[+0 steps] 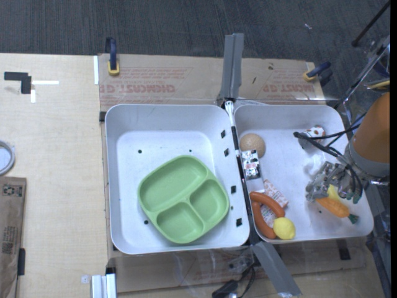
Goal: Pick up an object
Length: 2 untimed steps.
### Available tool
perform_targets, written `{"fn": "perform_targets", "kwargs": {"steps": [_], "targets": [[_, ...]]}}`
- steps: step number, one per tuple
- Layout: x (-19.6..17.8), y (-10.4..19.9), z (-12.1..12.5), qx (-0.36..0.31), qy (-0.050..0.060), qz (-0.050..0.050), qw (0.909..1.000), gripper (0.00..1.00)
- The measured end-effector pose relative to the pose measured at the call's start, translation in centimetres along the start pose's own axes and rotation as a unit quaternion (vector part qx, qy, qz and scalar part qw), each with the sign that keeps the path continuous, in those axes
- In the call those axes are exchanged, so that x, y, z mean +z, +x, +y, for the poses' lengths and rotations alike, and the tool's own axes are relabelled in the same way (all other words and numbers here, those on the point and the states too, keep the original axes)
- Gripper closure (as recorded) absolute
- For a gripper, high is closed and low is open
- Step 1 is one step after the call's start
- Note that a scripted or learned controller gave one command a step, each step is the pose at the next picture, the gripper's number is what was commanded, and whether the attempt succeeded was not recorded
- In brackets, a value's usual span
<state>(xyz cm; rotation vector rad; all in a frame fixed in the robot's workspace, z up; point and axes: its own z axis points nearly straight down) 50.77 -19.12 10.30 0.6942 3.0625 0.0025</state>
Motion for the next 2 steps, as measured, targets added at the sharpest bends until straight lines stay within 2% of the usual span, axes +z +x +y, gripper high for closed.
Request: {"fn": "perform_targets", "kwargs": {"steps": [1,2], "targets": [[1.1,1.8,-2.9,-0.057,0.0,0.0,0.9984,1.0],[-14.9,1.2,2.2,-0.021,0.0,-0.001,0.9998,1.0]]}}
